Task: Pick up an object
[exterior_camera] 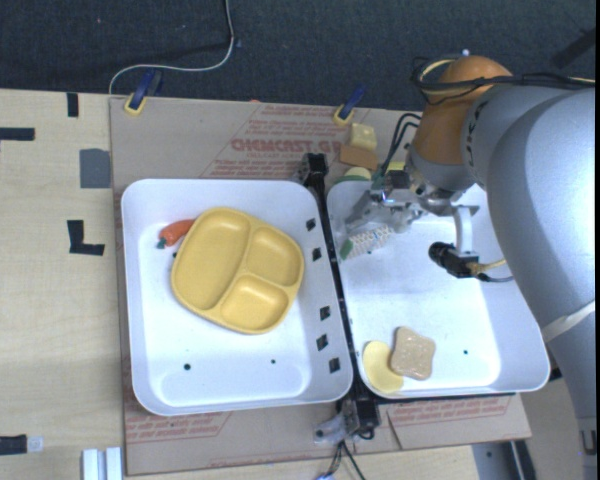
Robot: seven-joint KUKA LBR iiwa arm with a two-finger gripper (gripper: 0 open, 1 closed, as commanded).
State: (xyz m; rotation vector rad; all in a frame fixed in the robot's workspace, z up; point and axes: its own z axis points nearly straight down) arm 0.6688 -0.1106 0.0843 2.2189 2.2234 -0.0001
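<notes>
Gripper point(378, 211) down at right bin's point(480, 368) far-left corner, w/ clutter around; finger gap can't tell.

Light wooden bench point(40, 298) carries a brown cardboard sheet point(270, 138); two shallow white plastic bins, left point(145, 368) and right point(510, 358), sit touching on it.
</notes>
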